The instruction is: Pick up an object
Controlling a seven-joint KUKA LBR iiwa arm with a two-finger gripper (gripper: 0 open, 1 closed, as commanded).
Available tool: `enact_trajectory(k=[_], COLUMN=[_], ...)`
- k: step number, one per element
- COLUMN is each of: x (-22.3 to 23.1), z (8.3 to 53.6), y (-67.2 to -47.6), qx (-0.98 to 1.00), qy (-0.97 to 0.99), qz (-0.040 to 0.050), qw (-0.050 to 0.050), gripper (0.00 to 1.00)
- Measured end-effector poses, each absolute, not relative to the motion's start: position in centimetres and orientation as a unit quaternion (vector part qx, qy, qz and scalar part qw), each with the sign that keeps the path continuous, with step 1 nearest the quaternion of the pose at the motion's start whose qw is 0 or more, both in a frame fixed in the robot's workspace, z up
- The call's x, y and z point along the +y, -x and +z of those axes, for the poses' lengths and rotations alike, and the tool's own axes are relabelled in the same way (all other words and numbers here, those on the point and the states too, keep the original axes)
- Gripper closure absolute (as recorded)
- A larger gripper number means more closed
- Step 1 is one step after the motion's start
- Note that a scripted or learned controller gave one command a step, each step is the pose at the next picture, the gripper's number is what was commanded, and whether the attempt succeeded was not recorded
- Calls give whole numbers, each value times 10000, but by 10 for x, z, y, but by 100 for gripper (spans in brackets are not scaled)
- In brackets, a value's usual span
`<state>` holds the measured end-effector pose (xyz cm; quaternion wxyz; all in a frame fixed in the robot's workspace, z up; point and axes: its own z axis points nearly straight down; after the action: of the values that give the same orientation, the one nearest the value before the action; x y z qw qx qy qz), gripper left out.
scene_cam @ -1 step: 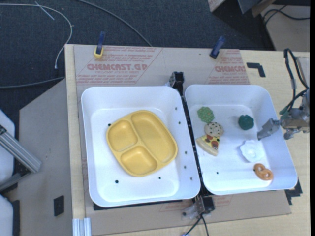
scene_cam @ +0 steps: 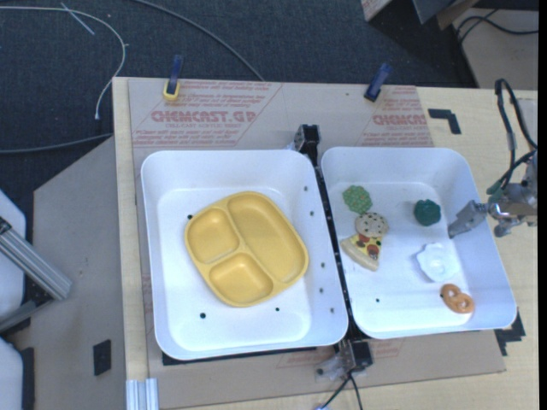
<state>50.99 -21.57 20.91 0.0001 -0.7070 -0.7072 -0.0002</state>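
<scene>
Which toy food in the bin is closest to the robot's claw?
The dark green broccoli. It sits by the right bin's right side, just left of the gripper. The pizza slice, cookie and pretzel lie farther off.

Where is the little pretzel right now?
The pretzel lies in the right bin, near its front right corner, just below the white piece.

Light is bright and even from overhead, so the two white bins (scene_cam: 325, 229) nearly wash out, the right one palest toward 3 o'clock. Shadows are soft and short (a faint grey rim under the yellow tray (scene_cam: 246, 248), darker under the bins at 6 o'clock). Focus is mildly soft throughout, the dark carpet (scene_cam: 256, 15) at 12 o'clock is grainy, and straight edges look unbent.
</scene>
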Motion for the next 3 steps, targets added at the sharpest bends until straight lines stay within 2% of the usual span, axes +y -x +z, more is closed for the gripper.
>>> enact_trajectory(k=[2, 3], x=[-221, -218], z=[93, 85], y=[-495, -496], qx=[-7073, -7077], qy=[7069, 7065], qz=[-3, -18], qw=[44, 35], gripper=[0, 0])
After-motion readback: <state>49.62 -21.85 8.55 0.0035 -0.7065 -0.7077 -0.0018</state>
